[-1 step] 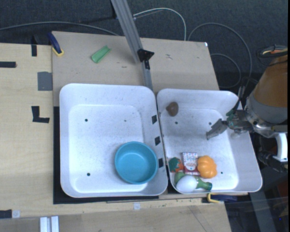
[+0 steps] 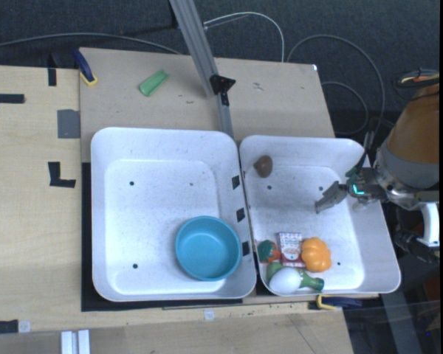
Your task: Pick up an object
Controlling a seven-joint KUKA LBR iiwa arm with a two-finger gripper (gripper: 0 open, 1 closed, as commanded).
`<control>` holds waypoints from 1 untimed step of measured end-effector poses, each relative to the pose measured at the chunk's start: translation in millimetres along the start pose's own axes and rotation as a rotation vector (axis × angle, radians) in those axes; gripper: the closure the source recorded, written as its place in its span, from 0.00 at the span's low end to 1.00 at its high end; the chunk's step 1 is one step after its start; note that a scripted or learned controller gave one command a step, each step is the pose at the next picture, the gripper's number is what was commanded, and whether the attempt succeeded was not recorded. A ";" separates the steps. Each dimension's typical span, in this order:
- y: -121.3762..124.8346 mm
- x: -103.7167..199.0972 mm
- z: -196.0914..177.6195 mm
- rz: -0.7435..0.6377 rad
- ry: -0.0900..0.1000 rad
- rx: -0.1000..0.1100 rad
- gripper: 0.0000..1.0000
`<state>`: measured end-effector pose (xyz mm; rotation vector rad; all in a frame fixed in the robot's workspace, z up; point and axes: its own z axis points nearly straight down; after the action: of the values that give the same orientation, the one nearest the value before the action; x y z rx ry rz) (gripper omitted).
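Note:
My gripper (image 2: 335,191) hovers over the right side of the right bin (image 2: 369,271). It is open, with nothing between its fingers. A brown lump (image 2: 263,166) lies near that bin's back left corner, well to the left of the gripper. Clustered along the front edge are an orange pumpkin-like toy (image 2: 316,254), a small red and white box (image 2: 290,247), a white egg shape (image 2: 284,280) and a green piece (image 2: 267,251). A blue bowl (image 2: 207,248) sits at the front right of the left bin (image 2: 118,198).
A slanted metal pole (image 2: 198,35) comes down to the bins' shared back corner. On the bench behind the bins lies a green block (image 2: 153,82). Cables loop over the dark floor at the back right.

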<state>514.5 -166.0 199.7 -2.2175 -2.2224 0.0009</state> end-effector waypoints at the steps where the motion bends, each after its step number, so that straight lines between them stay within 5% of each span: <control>1: -9.8 -5.4 54.9 0.002 0.000 0.006 0.00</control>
<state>504.6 -171.4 144.8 -2.2165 -2.2174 0.0072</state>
